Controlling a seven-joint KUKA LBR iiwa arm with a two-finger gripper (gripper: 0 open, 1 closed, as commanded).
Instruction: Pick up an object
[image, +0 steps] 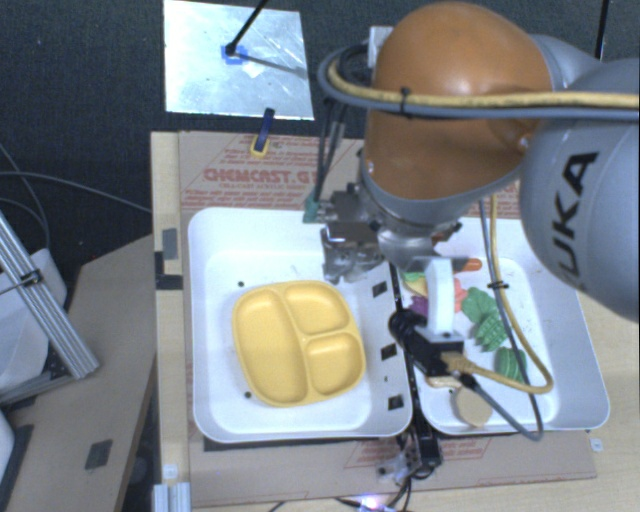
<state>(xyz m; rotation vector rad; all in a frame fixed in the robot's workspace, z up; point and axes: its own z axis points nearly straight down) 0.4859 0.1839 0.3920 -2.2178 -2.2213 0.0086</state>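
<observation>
My gripper (345, 262) hangs below the orange wrist band (455, 100), over the back right part of the left bin (210, 300). It sits just behind a yellow divided plate (297, 342) that lies flat in that bin. The view does not show anything held in it. The right bin (580, 380) holds several small toy pieces: a green leafy piece (487, 318), another green piece (511, 362), a tan disc (471, 408), an orange piece (468, 266) and a purple and yellow piece (415, 286). The arm hides the back of the right bin.
A white block (440, 298) and a black fitting (420, 345) with a yellow cable (500, 375) hang over the wall between the bins. Cardboard (250, 175) lies under the bins. A metal frame (40, 310) stands at the left.
</observation>
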